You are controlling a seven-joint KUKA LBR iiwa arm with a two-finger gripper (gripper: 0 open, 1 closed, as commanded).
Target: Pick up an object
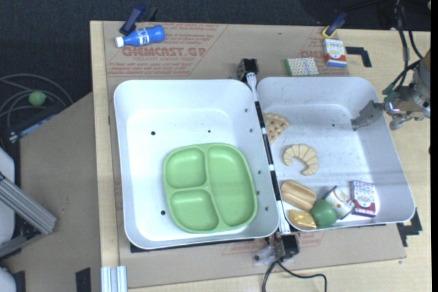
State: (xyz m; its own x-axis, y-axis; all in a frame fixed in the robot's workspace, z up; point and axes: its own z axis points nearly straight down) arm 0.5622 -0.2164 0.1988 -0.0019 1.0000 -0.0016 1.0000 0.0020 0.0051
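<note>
The claw (373, 114) hangs at the right edge of the right bin (383, 178), over its far right corner, and it is too small and dark here to tell how it is set; nothing can be seen in it. So the task looks barely begun: no object has been lifted, and everything that could be picked lies on the bin floor, well apart from the claw. A croissant (302, 158) sits near the middle of the right bin, with a waffle-like piece (275, 126) to its far left against the divider between the bins. Along the near edge lie a bread roll (298, 193), a yellow piece (301, 218) just beside it, a small green-topped cup (332, 206) and a red and white carton (363, 197). The left bin (137, 147) holds a green divided plate (209, 186). On the desk (205, 37) beyond the bins lies a blue and white bottle (141, 37). As a judgement, what remains is the whole pick: choosing a thing, coming down over it, closing and lifting.
</note>
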